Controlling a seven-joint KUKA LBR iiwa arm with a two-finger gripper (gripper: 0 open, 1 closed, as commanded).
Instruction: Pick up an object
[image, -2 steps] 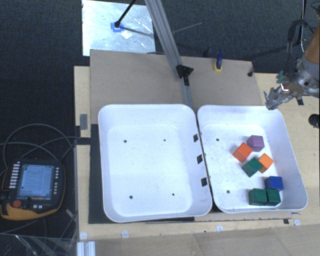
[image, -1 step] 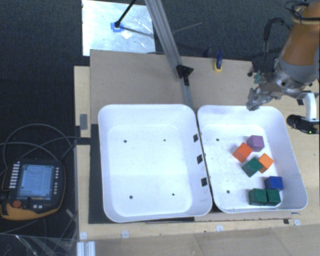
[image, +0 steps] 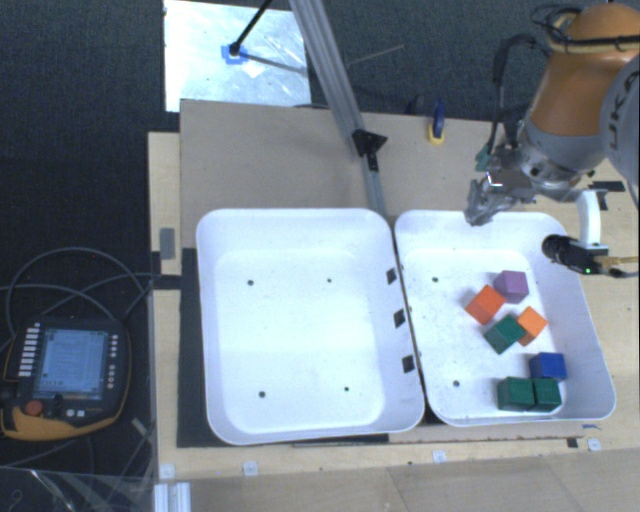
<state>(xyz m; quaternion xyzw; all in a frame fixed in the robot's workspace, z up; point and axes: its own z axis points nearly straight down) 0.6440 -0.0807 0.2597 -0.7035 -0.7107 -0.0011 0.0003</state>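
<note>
The metal hand (image: 484, 207) hangs over the far rim of the right bin (image: 440, 400), nothing visible between its fingers; how far apart they stand I cannot tell. In that smooth white bin lie small matte cubes: a purple block (image: 511, 285), two orange blocks (image: 486, 303), a teal block (image: 503, 332), a blue block (image: 547, 366) and a dark green block (image: 528, 393). The left bin (image: 215, 300) sits beside it on the tan surface (image: 270, 150).
</note>
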